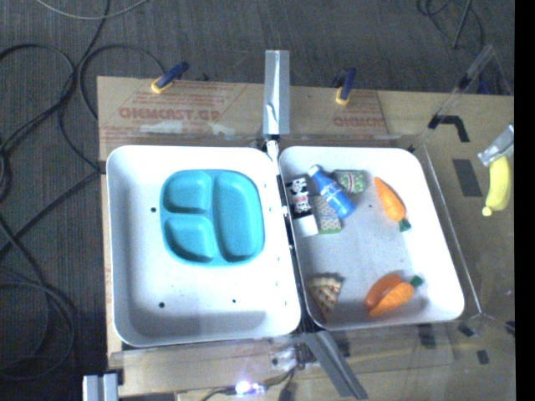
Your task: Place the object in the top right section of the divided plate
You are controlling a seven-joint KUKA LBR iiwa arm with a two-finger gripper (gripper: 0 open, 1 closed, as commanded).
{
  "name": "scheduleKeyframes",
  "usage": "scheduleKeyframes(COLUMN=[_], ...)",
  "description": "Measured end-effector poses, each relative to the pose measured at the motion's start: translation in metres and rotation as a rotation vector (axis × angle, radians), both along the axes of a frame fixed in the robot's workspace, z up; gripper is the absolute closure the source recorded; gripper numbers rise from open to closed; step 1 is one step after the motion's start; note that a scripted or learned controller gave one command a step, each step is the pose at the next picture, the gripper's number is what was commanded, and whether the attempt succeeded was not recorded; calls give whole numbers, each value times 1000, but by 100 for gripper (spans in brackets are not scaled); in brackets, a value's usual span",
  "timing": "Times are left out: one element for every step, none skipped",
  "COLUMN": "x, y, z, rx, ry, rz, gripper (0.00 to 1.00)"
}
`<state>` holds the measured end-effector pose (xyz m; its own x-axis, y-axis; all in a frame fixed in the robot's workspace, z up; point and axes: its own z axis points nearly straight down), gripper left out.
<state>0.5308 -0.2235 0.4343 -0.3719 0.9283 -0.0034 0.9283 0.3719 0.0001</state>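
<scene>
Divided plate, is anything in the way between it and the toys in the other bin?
Only the adjoining rims of the left bin and the right bin stand between the divided plate and toys such as the blue bottle and the lower carrot. Nothing visible sits in the plate's sections.

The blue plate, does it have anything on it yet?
Empty. The blue divided plate in the left bin shows bare blue in all its sections; the two carrots lie in the right bin.
</scene>
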Motion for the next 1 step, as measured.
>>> scheduleKeyframes(x=[-39], y=[0], z=[0], rx=[1], ry=[1], rz=[-456], gripper=[100])
